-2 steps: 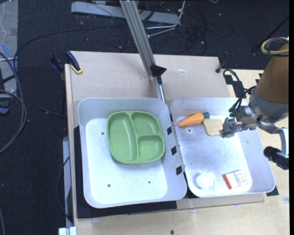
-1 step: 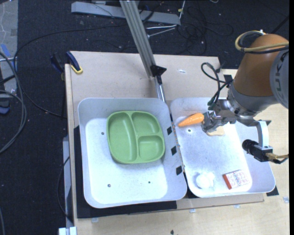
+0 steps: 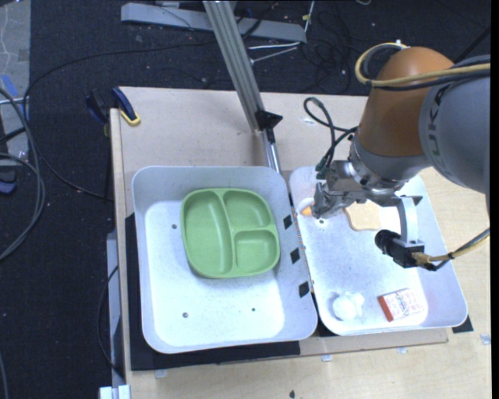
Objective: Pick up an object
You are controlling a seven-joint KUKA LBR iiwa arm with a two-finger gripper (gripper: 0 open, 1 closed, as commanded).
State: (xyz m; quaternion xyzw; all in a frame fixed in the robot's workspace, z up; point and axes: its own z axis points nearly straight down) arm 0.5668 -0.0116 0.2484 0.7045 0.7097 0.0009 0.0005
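We see the pincer [image 3: 321,204] low at the right bin's [image 3: 437,300] far-left corner, an orange object [image 3: 306,210] touching its left side; we cannot tell its state.

Pale wooden bench [image 3: 195,125], set on dark speckled floor [image 3: 47,312]. Carries two shallow white bins side by side, edges touching: left bin [image 3: 226,316] the larger, right bin [image 3: 351,261] just beside it. Small black clips [image 3: 295,253] along the seam between the two. Black mat [image 3: 132,343] under the left bin, showing along its near and left edges. Grey metal pole [image 3: 238,62] slanting down from the top of the view, ending in a black fitting [image 3: 269,121] near the bins' far edge. Blue and yellow clamp [image 3: 125,107] at the bench's far left corner. Loose black cables [image 3: 47,179] on the floor to the left. Grey metal frame [image 3: 195,19] on the floor beyond the bench.
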